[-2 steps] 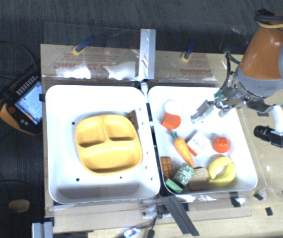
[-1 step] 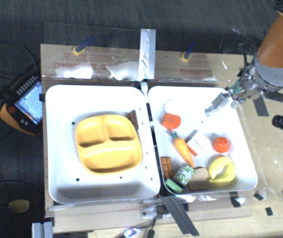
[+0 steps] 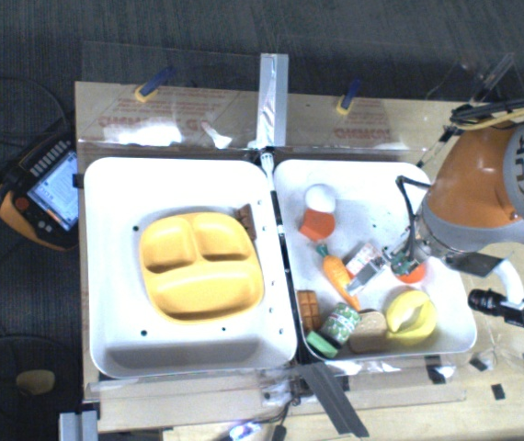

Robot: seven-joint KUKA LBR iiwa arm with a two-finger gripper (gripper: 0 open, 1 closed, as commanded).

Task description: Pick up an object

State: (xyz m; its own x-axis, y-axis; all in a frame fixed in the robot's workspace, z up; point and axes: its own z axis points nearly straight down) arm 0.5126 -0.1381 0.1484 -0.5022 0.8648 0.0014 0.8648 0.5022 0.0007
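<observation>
From above, the hand (image 3: 383, 263) is low in the right bin (image 3: 446, 338), next to the toy carrot (image 3: 338, 278), and I cannot tell if it is spread or pinching anything. The toys sit packed close, with the yellow fruit (image 3: 411, 313) and a small can (image 3: 341, 323) just beside, so the hand could bump them or slip off the carrot and come up with nothing.

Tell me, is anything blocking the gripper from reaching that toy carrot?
Nothing visible does. The gripper sits in the right bin, right beside the toy carrot; whether they touch is unclear. The yellow toy lies off to one side.
</observation>
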